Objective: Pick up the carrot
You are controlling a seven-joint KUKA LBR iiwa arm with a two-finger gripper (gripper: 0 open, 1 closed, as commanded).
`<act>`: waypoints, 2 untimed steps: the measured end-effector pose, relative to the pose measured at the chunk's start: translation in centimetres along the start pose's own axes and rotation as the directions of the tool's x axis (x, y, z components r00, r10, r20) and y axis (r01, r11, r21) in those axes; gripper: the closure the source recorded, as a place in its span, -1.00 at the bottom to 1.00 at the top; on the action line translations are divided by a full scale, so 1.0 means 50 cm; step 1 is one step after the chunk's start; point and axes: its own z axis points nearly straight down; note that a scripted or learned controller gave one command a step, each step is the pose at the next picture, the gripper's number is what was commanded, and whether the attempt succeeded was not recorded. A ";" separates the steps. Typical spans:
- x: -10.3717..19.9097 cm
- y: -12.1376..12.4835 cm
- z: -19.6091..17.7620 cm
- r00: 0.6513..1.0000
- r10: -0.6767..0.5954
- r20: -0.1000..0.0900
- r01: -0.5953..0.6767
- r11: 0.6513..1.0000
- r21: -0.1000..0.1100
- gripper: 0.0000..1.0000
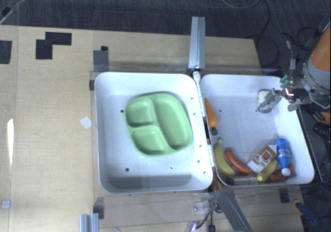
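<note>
Carrot (210,113), a slim orange taper, lies lengthwise against the left wall of the right bin (243,83), well apart from the gripper (266,101). That gripper hovers over the bin's upper right part; whether it is open or closed I cannot tell. Left bin (114,174) holds a green divided plate (158,123).

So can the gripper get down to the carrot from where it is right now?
Probably yes: the carrot lies alone by the right bin's left wall, apart from the banana, and bare floor separates it from the gripper. That wall may crowd the fingers.
</note>
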 end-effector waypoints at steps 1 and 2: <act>-0.070 -0.043 0.216 0.928 -0.373 0.000 0.373 0.928 -0.001 -1.00; -0.089 -0.142 0.246 0.868 -0.496 0.003 0.496 0.868 -0.004 -1.00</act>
